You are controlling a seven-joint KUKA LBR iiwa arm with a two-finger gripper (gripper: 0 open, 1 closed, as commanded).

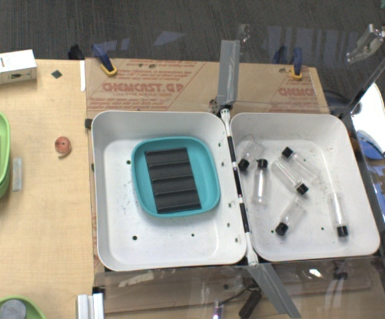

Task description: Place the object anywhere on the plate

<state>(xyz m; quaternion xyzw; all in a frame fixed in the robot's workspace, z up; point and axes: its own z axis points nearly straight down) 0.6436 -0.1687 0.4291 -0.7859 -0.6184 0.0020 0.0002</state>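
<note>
1. Far to the right of and beyond the plate (176, 176), at the picture's top right corner, pale metal parts (377, 40) slant down toward the left. Whether they belong to the arm is not clear.
2. I cannot tell the state of the tool, nor whether it holds or touches anything.
3. The teal plate sits in the middle of the left bin (112, 198), on its floor.
4. A dark ridged block (172, 179) lies flat on the plate, inside its rim. Its long axis runs from the near edge to the far edge, leaning slightly left at the far end, and its ridges cross that axis.
5. Right of the plate, across the divider, several clear vials (290, 178) with black caps lie scattered in the right bin (358, 244). They point in different directions, some nearly parallel to the block's long axis and others diagonal.
6. Both bins rest on the table (39, 244), which stretches to the plate's left.
</note>
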